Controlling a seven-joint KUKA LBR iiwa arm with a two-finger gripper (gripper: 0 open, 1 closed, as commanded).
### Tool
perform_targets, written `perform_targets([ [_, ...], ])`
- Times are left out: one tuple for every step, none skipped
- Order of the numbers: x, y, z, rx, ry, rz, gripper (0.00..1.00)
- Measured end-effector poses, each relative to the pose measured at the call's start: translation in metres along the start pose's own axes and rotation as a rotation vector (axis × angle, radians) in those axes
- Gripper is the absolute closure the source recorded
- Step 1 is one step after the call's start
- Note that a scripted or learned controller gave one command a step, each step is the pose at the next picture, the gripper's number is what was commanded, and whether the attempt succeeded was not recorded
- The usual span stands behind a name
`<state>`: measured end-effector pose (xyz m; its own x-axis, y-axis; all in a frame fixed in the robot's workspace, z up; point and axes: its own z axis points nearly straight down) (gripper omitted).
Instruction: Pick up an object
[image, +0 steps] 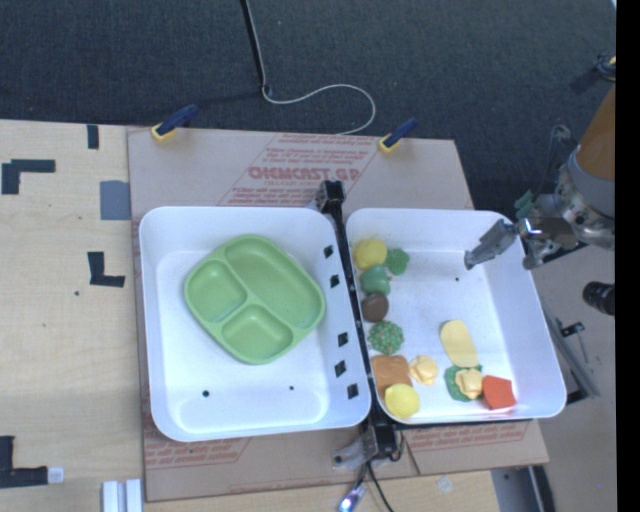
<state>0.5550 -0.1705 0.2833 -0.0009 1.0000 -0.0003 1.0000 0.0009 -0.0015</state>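
Observation:
The right bin (505, 300) holds several toy foods. Along its left wall lie a yellow lemon (370, 251), a green broccoli piece (397, 262), a brown ball (375, 306), a second green floret (386, 336), an orange-brown block (390, 370) and a yellow ball (402, 401). Near its front right corner are a pale yellow piece (459, 343), a green-and-yellow piece (464, 382) and an orange-red block (498, 392). My gripper (498, 258) hangs over the bin's back right part, open, with nothing between its fingers. It is well apart from all the foods.
The left bin (165, 300) holds a green divided plate (255, 297). A black divider (345, 300) runs between the bins. Both bins sit on a cardboard sheet (290, 175) held by two clamps. A cable (300, 98) loops behind the bench.

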Motion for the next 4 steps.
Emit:
perform_targets([
  [0.144,-0.036,0.005,0.002,0.005,-0.014,0.0],
  [0.18,-0.06,0.105,0.011,0.002,-0.003,0.0],
  [0.203,-0.072,0.056,-0.002,0.002,-0.003,0.0],
  [0.318,-0.072,0.035,-0.001,0.004,-0.013,0.0],
])
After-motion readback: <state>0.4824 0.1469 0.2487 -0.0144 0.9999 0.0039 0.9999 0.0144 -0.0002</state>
